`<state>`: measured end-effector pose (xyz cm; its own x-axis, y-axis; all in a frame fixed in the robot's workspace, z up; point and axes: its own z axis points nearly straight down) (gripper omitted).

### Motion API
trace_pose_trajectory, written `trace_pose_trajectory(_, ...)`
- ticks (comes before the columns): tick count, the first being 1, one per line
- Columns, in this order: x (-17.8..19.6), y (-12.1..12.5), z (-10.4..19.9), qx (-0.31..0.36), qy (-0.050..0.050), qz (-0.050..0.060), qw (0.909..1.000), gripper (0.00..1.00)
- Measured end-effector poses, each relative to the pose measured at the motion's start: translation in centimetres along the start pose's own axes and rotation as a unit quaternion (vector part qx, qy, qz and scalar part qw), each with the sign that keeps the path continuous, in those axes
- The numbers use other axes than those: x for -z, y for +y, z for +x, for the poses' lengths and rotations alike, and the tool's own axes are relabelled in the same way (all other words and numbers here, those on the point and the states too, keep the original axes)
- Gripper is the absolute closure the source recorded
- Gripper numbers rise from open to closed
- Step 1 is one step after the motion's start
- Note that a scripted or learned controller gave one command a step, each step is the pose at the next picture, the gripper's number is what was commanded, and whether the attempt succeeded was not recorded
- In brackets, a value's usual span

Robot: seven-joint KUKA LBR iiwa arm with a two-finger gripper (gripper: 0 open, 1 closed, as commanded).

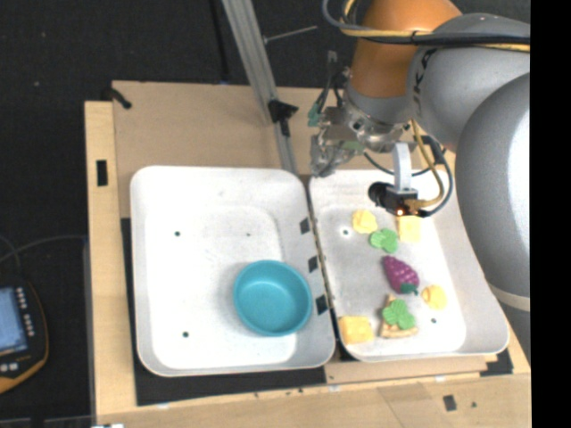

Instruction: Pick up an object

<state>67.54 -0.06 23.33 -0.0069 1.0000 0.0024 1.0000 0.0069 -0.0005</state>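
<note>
Arm over far edge of right bin, nothing seen in gripper.

Gripper hangs w/ tips at top-left corner of right bin, close to the divider btwn bins; fingers too small and dark to tell how far apart, no item visible btwn them. Orange band sits above wrist, grey arm fills right side. Right bin holds small toy foods, all lying loose on the floor: yellow piece nearest gripper, green piece just below it, yellow block beside that, purple grapes mid-bin, small yellow bit to their right, green-topped piece and yellow cheese block near front edge. Left bin has blue bowl, upright, front-right area.
</note>
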Motion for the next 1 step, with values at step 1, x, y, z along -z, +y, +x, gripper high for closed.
trace_pose_trajectory(1, 1.03, -1.09, 5.52, -0.001, 0.0, 0.001, 1.0, 1.0)
